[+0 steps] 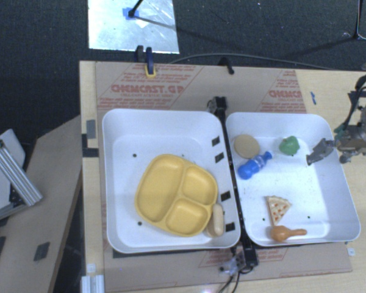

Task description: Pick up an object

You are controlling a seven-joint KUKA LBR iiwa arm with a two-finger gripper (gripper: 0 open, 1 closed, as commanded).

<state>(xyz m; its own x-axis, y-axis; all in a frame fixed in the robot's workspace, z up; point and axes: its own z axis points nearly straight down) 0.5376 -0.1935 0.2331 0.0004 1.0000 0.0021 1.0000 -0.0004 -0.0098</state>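
The right bin [335, 185] holds a tan round cookie [246, 146], a small blue bottle [254, 165], a green lumpy toy [289, 145], a pizza slice [278, 208] and an orange drumstick-shaped toy [287, 232]. My gripper [331, 154] hangs over the right bin's upper right side, open, with nothing between its fingers. The green toy is the nearest object, a little to the left of the fingers and apart from them.
The left bin [122, 163] holds a yellow divided plate [177, 194] with a beige bread roll [216, 220] at its lower right edge. A black divider with clips [229, 182] runs between the bins. A blue clamp [149, 60] sits at the bench's far edge.
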